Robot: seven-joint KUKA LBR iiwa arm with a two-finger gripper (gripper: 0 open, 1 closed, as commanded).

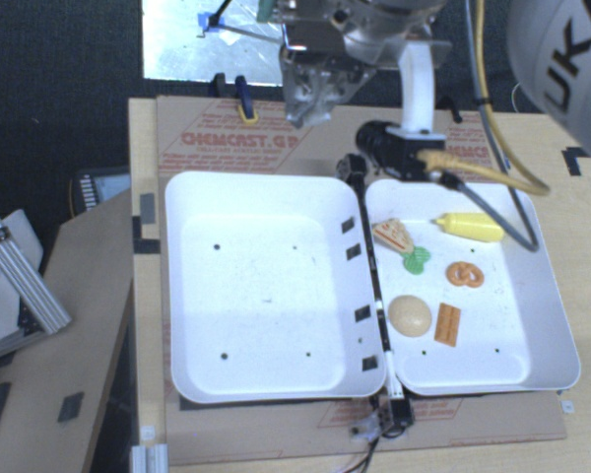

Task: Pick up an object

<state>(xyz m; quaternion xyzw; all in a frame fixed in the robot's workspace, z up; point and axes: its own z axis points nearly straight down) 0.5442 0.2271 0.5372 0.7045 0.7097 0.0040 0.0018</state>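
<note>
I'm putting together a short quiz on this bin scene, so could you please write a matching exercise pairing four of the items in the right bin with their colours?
Items:
1. mustard bottle
2. pretzel
3. round bun
4. leafy piece

Colours:
A. green
B. pale beige
C. yellow
D. orange-brown

All four lie in the right bin.

Pairs: 1-C, 2-D, 3-B, 4-A

The grey arm (561,47) enters from the upper right. Its pincer (310,101) hangs near the top, pointing downward, raised well up.
</note>
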